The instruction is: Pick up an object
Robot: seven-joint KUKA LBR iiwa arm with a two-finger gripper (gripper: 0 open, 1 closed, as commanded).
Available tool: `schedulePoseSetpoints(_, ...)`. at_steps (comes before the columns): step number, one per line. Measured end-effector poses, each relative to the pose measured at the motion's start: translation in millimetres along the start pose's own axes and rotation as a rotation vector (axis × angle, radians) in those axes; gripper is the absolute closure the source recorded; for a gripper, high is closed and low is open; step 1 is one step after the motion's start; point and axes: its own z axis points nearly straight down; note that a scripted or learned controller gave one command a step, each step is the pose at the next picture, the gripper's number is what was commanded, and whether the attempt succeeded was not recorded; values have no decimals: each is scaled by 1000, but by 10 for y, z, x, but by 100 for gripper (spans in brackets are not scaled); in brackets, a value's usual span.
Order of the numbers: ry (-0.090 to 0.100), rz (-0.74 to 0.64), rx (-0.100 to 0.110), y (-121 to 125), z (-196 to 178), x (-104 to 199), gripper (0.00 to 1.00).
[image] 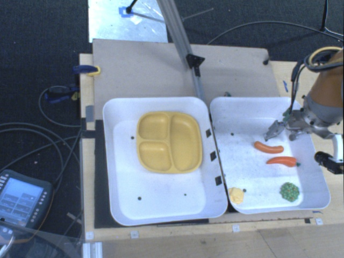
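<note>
The gripper (283, 129) hangs over the upper part of the right bin (239, 112), its fingers spread apart and nothing between them; one finger reaches toward the bin's middle, the other sits back under the wrist. Just below it, toward the front edge of the tabletop (231, 69), lies the upper sausage (268, 147), an orange-red one with its long axis running roughly side to side, tipped slightly down at its right end. That is the nearest thing to the open fingers, near them but not touching, and I'd take it as the likely target. A second sausage (281, 161) lies just beyond it, almost parallel, a little further right and forward.

What matters for the next move, as I read it: the sausage lies forward of the gripper, so the arm has to slide toward the front of the bin and drop. The fingers seem to open along much the same line as the sausage's length, so a turn of the wrist may be needed to close across its narrow width.

Further off in the same bin, a green ball (289, 191) sits near the front right corner and a yellow lump (236, 195) at the front left. The left bin (121, 160) carries a yellow divided plate (169, 142), well apart from the arm
</note>
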Motion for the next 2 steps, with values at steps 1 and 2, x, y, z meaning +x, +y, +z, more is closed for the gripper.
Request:
schedulePoseSetpoints(1, -2, 0, -8, 22, -140, -8, 100)
schedulePoseSetpoints(2, -3, 1, -9, -9, -595, -41, 100)
